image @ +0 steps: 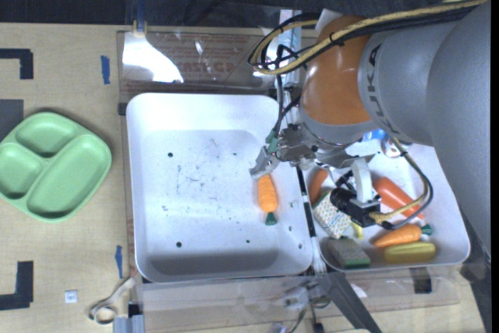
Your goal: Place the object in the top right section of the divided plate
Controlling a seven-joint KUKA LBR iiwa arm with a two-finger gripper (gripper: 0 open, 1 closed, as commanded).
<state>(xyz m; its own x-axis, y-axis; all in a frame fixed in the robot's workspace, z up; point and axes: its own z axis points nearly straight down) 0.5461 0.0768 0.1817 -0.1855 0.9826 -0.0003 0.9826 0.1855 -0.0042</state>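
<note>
A small orange carrot [267, 196] with a green stem end lies in the left white bin [204, 185], close against that bin's right wall. Its stem points toward the bottom of the view and its orange tip points up. It rests flat on the bin floor.

My gripper [263, 164] hangs just above the carrot's upper tip. My fingers are parted and hold nothing; the carrot lies below them, not between them. I cannot tell whether a fingertip touches the carrot's top.

My arm [405, 82] comes in from the right of the view, grey and bulky, with its orange band [335, 82] above the wrist. Black and yellow cables loop around the wrist.

The green divided plate [51, 164] sits well apart, on the wooden bench [62, 261] at the far left, outside both bins. It has two small sections toward the top and one long section along its lower right.

The right white bin [452, 234] lies partly under my arm. In it I see a jumble: another carrot [399, 235], a yellow-green oblong item [405, 251], a green-and-grey sponge-like block [347, 253], an orange-red item [390, 191], and a speckled pale item [331, 220]. They are crowded together and touching.
</note>
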